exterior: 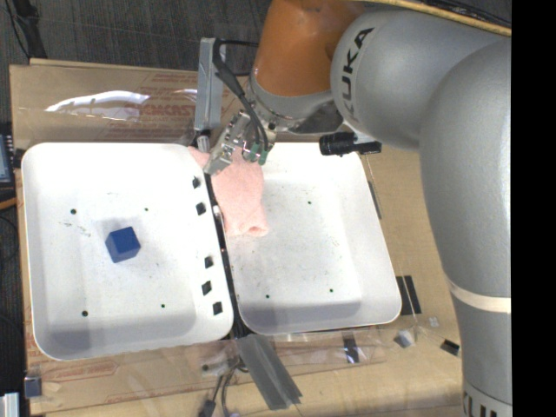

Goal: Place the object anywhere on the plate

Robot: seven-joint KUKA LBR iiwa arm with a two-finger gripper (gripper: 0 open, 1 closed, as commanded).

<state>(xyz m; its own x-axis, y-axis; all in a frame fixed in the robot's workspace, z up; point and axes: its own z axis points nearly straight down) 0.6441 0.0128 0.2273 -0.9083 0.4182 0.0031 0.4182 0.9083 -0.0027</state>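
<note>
Pink cloth point(240, 200) at right bin's point(347, 307) left edge

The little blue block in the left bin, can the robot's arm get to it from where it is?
Probably yes. The blue block sits alone on the open floor of the left bin, with nothing over or beside it. The gripper is at the far edge of the right bin, over a pink cloth.
</note>
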